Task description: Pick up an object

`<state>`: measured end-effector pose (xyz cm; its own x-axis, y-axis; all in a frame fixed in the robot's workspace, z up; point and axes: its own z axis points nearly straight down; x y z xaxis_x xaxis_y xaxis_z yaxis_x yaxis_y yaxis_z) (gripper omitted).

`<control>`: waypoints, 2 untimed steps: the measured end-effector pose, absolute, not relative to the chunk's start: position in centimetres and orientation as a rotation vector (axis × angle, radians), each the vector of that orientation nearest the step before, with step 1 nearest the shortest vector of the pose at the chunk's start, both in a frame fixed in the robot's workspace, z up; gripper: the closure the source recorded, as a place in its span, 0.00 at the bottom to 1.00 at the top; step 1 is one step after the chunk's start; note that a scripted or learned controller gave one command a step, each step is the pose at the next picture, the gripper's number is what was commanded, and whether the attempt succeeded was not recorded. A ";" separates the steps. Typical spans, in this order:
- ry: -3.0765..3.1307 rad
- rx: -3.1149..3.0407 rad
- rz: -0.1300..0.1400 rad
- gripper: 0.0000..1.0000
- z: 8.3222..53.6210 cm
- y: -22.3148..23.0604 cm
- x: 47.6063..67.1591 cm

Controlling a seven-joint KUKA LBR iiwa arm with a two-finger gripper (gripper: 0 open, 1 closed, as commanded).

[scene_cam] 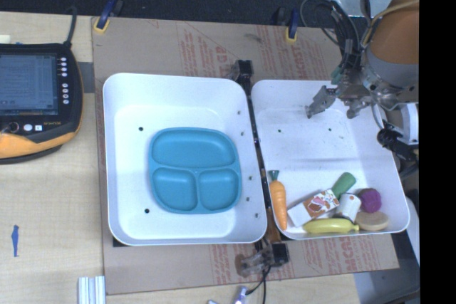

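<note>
Fingers (333, 103), seemingly apart, above right bin (299, 146); blue tray (194, 169) left.

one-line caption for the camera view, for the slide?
Gripper open above right bin; toy food heaped in its near corner; blue tray in left bin.

i can read almost nothing here. the cardboard sheet (214, 53) under my bins carries faint reddish printing in slanted lines, too blurred to make out. the small carton (322, 203) among the toy food has a coloured label, illegible. the tablet screen (27, 84) at the far left shows lines i cannot read.
</note>
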<state>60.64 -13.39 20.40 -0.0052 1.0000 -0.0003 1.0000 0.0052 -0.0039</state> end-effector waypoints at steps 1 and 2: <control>-2.224 -2.214 0.008 0.00 9.1 -19.2 57.6; -2.226 -2.215 0.005 0.00 11.0 -21.3 49.7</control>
<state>49.74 -21.26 10.96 -0.0049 1.0000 -0.0009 1.0000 0.0049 -0.0035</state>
